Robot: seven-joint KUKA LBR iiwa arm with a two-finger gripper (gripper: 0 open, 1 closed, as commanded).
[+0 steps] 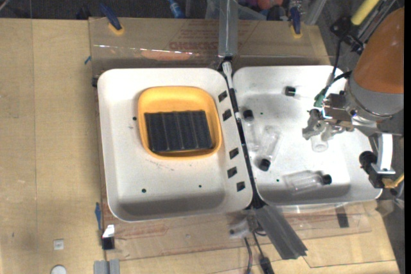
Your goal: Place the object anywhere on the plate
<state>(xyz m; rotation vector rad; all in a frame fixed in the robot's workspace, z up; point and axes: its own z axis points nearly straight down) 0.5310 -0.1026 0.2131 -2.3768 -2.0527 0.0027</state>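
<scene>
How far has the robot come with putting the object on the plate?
Nothing looks done yet: the yellow plate in the left bin carries only a dark ridged insert. The gripper is over the right bin, near the clear plastic tubes. Picking one up and moving it across remain.

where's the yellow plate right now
The yellow plate sits in the left white bin, toward its back half, with a dark ribbed tray resting on it. It lies just left of the divider between the two bins.

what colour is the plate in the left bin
Orange-yellow plate, with a dark ridged insert; camera view.
</scene>
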